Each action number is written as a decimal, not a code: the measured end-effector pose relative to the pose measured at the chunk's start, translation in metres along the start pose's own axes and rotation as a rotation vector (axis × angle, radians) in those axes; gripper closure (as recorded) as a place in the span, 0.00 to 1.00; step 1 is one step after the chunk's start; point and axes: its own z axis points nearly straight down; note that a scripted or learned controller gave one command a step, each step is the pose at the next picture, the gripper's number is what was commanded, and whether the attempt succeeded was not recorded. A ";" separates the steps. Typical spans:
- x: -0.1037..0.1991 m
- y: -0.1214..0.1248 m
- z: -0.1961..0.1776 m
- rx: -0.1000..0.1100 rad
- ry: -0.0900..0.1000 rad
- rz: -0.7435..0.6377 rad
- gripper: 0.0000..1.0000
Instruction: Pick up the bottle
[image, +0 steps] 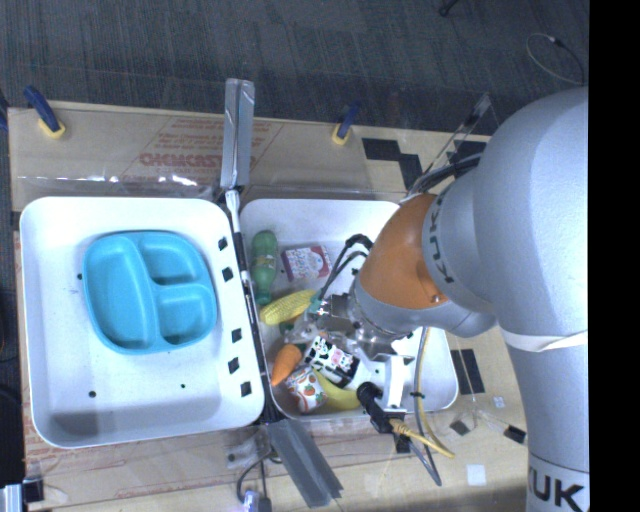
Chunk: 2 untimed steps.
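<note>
The claw (335, 358) is down low in the right bin (400, 215), among the clutter near its front, and whether it is apart or together, I cannot tell from here. Just beside it sit a carrot (284, 362) and a corn cob (285, 306). The green bottle (263, 262) lies well back, along the bin's left wall, untouched. It looks light, smooth plastic, likely slippery, so across the mid-body seems the place to take hold.

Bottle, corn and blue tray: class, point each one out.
bottle (263, 262), camera view, on its green body
corn (285, 306), camera view, on its yellow middle
blue tray (150, 290), camera view, on its centre divider
</note>
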 end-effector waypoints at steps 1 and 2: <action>0.005 0.033 -0.108 -0.001 0.000 0.029 0.00; 0.013 0.009 -0.005 -0.009 0.002 0.116 0.00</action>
